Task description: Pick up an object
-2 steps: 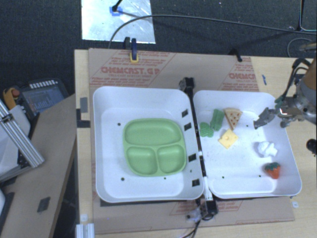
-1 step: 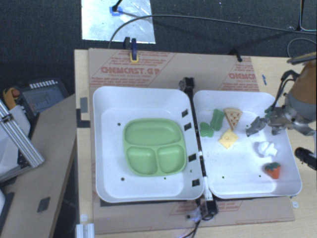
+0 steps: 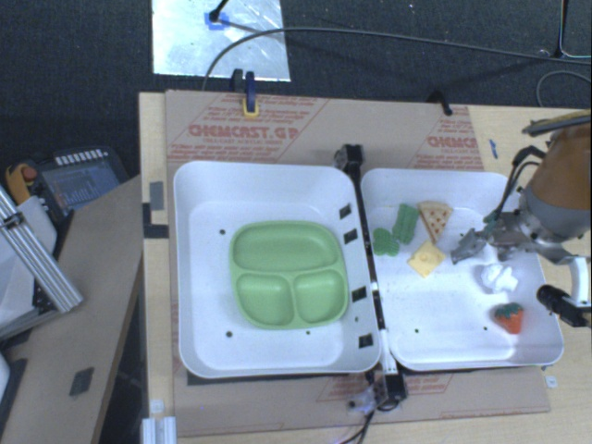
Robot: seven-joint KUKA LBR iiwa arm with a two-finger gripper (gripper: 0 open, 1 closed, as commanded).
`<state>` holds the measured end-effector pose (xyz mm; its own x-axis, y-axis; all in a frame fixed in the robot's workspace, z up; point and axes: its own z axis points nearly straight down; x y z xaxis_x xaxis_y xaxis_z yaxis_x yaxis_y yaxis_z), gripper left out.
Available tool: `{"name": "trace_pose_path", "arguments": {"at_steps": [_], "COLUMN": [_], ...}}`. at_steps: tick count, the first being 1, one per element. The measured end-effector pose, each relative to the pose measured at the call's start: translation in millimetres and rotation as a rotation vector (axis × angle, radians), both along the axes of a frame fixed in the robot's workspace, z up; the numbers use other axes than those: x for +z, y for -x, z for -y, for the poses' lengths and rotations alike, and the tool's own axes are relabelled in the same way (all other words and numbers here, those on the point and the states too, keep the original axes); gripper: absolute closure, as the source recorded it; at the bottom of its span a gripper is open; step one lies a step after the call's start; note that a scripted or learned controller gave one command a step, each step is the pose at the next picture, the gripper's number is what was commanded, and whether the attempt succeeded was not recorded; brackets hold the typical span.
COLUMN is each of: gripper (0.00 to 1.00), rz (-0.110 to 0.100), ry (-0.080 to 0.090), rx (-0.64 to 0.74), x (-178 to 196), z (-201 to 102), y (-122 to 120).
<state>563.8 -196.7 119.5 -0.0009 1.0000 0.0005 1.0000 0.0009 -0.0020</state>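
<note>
Overhead slanted view of the work cell. The tabletop (image 3: 153,276) carries a cardboard sheet (image 3: 314,123) printed in red, on which two shallow white bins sit side by side. The left bin (image 3: 199,202) holds a pale green divided plate (image 3: 287,274) with three compartments, lying flat near the bin's centre. The right bin (image 3: 444,336) holds the loose objects. The arm (image 3: 564,188), grey with an orange band, enters from 3 o'clock, and its end effector (image 3: 470,244) reaches to about the centre of the right bin; whether its fingers are spread or pressed together cannot be told here, and no object is seen between them.

Objects in the right bin, largest to smallest: a green pickle-like piece (image 3: 404,221) at 11 o'clock of the bin; a tan pizza-slice wedge (image 3: 435,220) with reddish spots just beside it toward 3 o'clock; a yellow cheese wedge (image 3: 425,260) just left of the end effector; a crumpled white item (image 3: 497,277) at its 4 o'clock; a red strawberry (image 3: 507,317) with a green top toward 5 o'clock of the bin; a small round green piece (image 3: 384,241) near the bin's left wall.
</note>
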Motion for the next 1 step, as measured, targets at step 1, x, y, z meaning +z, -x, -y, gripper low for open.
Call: {"name": "trace_pose_path", "arguments": {"at_steps": [1], "gripper": [1.0], "rz": [0.006], "ry": [0.002], "rx": [0.0], "x": [13.3], "z": [0.3], "y": [-1.6]}}
